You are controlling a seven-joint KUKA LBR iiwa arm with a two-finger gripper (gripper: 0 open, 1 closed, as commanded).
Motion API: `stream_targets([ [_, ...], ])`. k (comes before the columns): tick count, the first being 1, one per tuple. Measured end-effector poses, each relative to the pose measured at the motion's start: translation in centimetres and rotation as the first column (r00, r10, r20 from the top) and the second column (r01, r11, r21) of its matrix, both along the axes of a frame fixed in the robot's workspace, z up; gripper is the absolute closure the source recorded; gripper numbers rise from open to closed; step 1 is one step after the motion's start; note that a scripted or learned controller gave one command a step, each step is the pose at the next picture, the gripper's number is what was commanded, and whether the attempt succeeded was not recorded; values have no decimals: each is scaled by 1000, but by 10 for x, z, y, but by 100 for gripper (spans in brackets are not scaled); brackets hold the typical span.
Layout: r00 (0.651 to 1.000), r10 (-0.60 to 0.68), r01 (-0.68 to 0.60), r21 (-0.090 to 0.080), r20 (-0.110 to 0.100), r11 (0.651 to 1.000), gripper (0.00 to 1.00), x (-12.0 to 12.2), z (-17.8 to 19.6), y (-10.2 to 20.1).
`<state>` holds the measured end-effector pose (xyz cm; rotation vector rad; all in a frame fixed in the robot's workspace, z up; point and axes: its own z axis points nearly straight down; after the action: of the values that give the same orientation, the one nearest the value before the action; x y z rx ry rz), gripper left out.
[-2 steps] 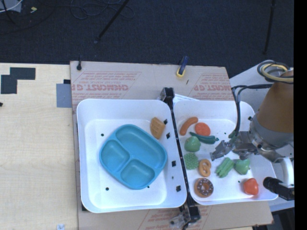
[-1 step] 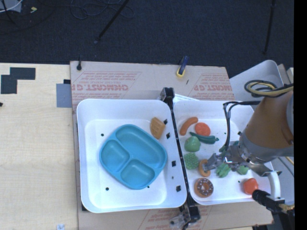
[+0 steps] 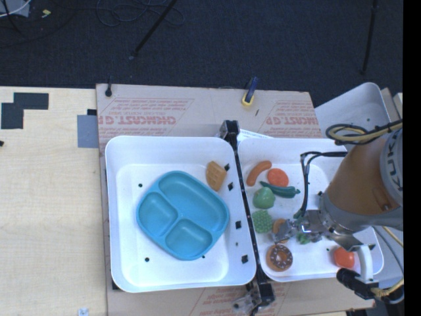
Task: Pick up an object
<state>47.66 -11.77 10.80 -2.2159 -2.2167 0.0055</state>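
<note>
Spanning the bench, a sheet of cardboard (image 3: 197,114) carries two shallow white bins set edge to edge. Filling most of the left bin (image 3: 125,170) is a blue divided plate (image 3: 182,214), three compartments, lying flat and skewed, with a small tan pastry-like piece (image 3: 216,174) just beside its far right corner. The arm (image 3: 368,180), grey and orange-brown, reaches in from the right and covers much of the right bin (image 3: 286,151). Its gripper (image 3: 309,229) sits low among the toy food there; its metal parts blur together with what lies beneath, so I cannot tell how the fingers stand or whether anything is between them. Toy food crowds the left half of that bin: an orange sausage (image 3: 258,172) at the far end, its long axis slanting from near-left to far-right; a red tomato (image 3: 277,176) just beside it; a dark green pepper (image 3: 281,189) lying roughly left to right; a round green piece (image 3: 264,199); a bumpy green clump (image 3: 262,222) nearer; and a chocolate doughnut (image 3: 280,258) with sprinkles at the near edge. An orange-red ball (image 3: 345,257) lies near the right corner, partly hidden by the wrist. Small green bits at the gripper are too unclear to name.
</note>
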Motion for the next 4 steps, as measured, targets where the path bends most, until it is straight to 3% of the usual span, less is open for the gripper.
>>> stream_targets([
  [1,1000,-3,4,-8,11,1000,0,1,-18,-2],
  [2,1000,-10,10,-7,12,1000,100,2,-7,-3],
  [4,1000,0,0,-2,9,1000,100,1,97,-6],
])
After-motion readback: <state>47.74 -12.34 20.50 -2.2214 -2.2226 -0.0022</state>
